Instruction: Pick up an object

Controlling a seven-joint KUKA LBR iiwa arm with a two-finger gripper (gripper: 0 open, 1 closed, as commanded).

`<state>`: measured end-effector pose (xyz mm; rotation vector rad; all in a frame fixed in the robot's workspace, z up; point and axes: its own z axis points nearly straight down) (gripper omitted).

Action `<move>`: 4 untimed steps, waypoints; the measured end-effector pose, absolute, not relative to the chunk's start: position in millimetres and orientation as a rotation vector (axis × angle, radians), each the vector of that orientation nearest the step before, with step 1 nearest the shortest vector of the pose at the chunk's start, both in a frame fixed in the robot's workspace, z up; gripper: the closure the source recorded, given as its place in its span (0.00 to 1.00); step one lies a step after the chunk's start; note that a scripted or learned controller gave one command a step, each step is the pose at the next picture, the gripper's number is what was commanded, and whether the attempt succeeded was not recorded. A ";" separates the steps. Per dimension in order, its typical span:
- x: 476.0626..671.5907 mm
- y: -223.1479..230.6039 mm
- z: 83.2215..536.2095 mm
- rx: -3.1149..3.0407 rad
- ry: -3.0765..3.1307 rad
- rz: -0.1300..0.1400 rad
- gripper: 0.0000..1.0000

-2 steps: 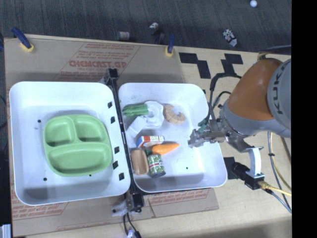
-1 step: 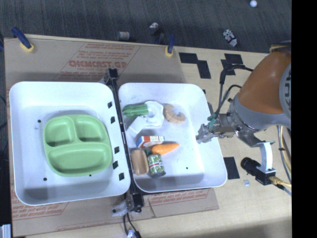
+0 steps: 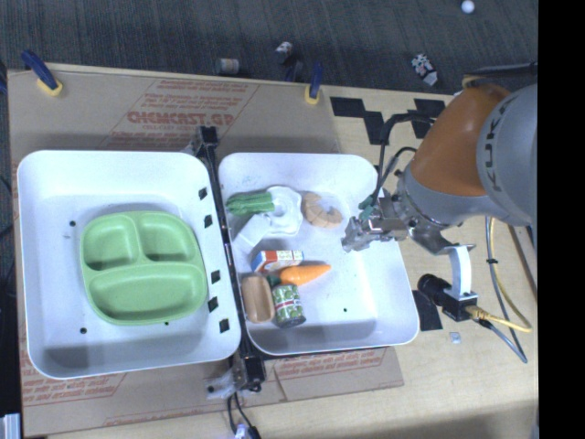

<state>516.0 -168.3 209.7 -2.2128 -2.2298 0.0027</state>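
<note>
The right bin (image 3: 366,323) holds a cluster of toy food on its left side. There is a green and white vegetable (image 3: 260,203), a tan bagel (image 3: 322,210), a small carton (image 3: 277,259), an orange carrot (image 3: 306,273), a hot dog bun (image 3: 257,298) and a green can (image 3: 288,305). My gripper (image 3: 358,236) hangs over the right part of this bin, right of the bagel and apart from every item. Nothing shows between its fingers.
The left bin (image 3: 46,208) carries a green sectioned tray (image 3: 143,265). Both bins rest on cardboard (image 3: 183,108). Blue clamps (image 3: 41,73) sit at the bench's far edge. Bare white floor lies in the right bin's lower right.
</note>
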 end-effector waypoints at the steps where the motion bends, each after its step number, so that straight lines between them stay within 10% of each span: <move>1: 516.1 -168.5 209.9 -2.214 -2.230 0.003 0.00; 2: 516.1 -168.5 209.9 -2.214 -2.230 0.003 0.00; 3: 540.8 -146.4 118.8 -2.224 -2.233 -0.014 0.00; 4: 543.4 -145.0 131.8 -2.219 -2.240 -0.022 1.00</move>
